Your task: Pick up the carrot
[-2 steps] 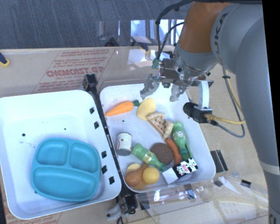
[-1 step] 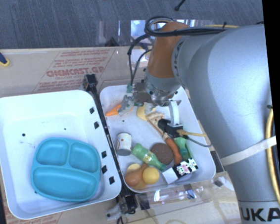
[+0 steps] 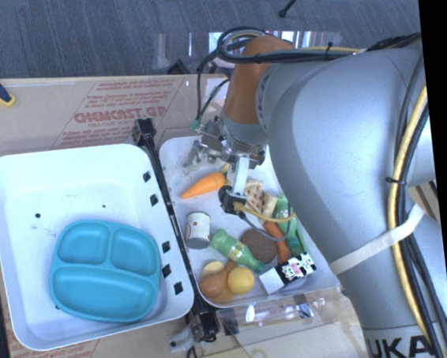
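The carrot (image 3: 204,187) lies loose in the right bin (image 3: 174,151), just left of the gripper (image 3: 236,182); not yet grasped. Whether the jaws are open I cannot tell; the pickup remains undone.

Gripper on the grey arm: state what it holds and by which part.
Cannot be told. The gripper sits low in the right white bin, just right of the orange tapered carrot, and no item shows between its tips.
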### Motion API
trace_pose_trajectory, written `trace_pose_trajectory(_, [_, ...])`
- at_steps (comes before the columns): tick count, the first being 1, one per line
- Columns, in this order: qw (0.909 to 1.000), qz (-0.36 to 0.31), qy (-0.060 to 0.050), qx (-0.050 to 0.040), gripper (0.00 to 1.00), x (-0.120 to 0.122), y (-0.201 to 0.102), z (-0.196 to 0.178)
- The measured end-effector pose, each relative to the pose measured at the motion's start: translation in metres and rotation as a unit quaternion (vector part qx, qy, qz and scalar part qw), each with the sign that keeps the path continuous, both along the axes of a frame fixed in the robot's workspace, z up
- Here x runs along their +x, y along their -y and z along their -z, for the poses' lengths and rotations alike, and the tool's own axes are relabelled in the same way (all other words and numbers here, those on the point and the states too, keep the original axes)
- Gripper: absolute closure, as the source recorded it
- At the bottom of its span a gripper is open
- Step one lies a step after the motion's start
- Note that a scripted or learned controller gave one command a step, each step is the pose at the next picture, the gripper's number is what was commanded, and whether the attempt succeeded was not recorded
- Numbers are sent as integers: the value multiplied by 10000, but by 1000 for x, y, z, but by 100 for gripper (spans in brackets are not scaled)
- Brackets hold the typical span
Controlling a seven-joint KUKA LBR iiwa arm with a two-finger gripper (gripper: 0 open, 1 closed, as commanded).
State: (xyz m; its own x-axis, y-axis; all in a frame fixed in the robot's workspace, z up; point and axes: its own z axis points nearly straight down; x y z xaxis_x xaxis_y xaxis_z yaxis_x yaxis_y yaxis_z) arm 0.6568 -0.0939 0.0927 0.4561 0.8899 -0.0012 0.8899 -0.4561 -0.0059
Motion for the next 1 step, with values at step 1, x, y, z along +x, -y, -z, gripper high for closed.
trace_pose_trajectory(1, [10000, -50, -34, 15, 100, 0, -1, -10])
